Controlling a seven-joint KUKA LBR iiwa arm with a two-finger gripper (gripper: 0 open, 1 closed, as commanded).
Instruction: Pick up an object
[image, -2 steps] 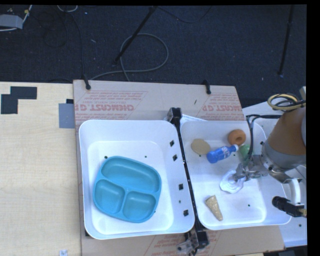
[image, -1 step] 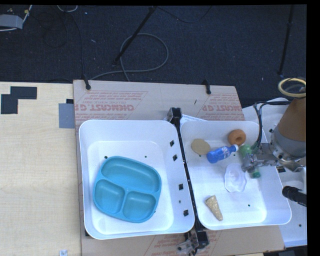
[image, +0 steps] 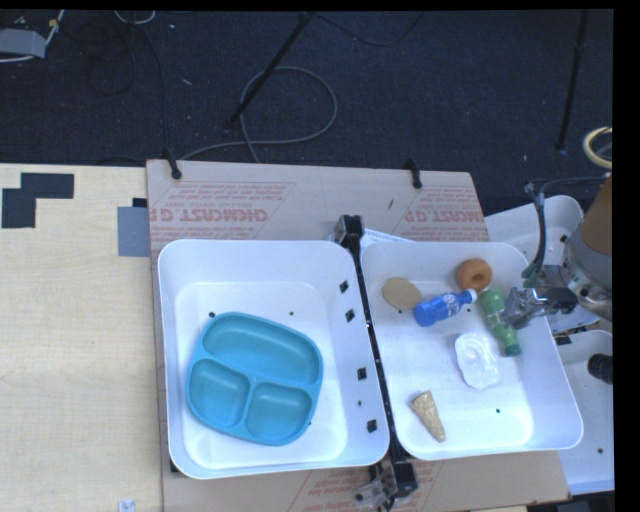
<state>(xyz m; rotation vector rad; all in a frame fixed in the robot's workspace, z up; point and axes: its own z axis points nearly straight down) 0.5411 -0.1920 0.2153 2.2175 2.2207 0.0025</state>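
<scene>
The right bin (image: 545, 425) holds several small objects. A blue bottle (image: 440, 307) lies on its side near the middle, with a tan rounded lump (image: 401, 293) to its left. An orange ring (image: 474, 274) sits at the back. A green bottle (image: 498, 320) lies toward the right wall, above a white crumpled object (image: 478, 360). A tan cone (image: 429, 415) lies near the front. My gripper (image: 522, 303) reaches in over the right wall and hangs right beside the green bottle's upper end. Nothing shows as lifted.
The left bin (image: 180, 280) contains a blue divided plate (image: 255, 377). A black divider (image: 365, 340) runs between the bins. The arm's grey body (image: 590, 265) stands over the right bin's far right corner. Cardboard lies under both bins.
</scene>
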